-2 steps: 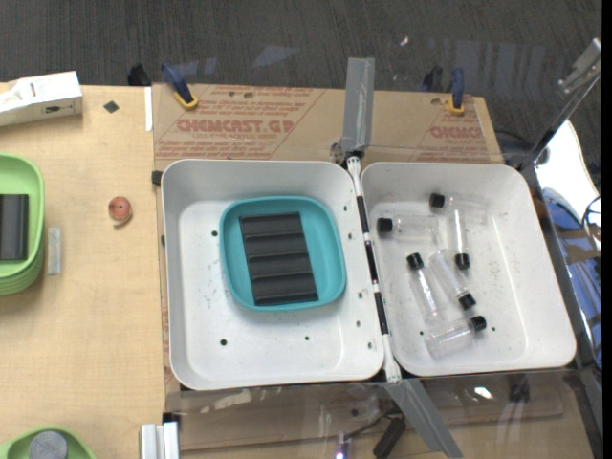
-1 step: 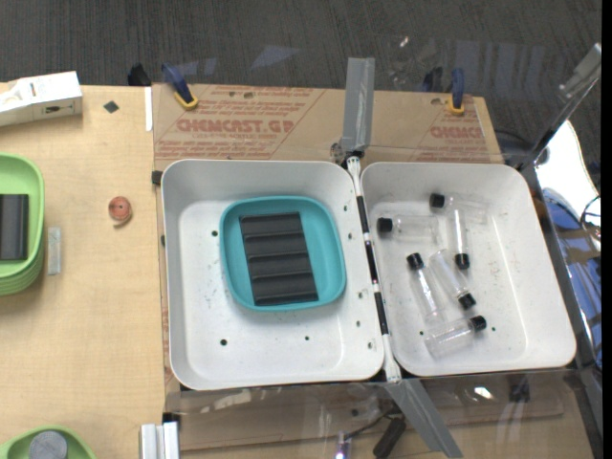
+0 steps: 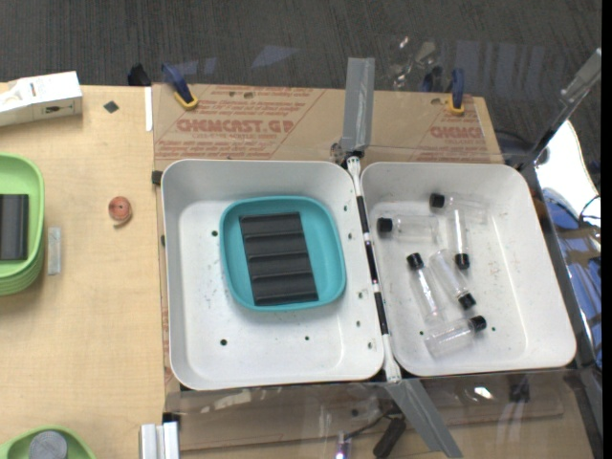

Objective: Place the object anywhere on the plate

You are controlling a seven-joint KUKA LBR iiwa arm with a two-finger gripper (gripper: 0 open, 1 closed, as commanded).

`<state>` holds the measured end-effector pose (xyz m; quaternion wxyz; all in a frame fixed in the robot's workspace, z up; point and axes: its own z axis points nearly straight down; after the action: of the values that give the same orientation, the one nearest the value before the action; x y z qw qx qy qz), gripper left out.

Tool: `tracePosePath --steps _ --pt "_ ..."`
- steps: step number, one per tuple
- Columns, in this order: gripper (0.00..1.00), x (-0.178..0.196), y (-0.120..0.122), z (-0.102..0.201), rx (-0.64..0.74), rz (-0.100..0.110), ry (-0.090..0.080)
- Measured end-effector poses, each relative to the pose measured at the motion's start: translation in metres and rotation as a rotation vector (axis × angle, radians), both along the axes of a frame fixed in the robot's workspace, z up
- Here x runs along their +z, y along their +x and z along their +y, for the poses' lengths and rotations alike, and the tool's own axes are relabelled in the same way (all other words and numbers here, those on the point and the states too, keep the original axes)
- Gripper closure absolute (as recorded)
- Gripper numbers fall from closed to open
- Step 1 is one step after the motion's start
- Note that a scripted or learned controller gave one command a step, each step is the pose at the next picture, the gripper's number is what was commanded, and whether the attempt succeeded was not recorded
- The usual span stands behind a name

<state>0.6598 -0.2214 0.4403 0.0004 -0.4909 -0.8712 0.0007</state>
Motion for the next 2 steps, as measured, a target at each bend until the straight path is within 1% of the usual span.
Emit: tracePosePath --steps 1,2 --pt "0.0 -0.0001 0.0 -0.0002 0.128 0.0 0.0" --pt "0.0 -0.0004 -0.0005 0.0005 0.35 0.0 0.0"
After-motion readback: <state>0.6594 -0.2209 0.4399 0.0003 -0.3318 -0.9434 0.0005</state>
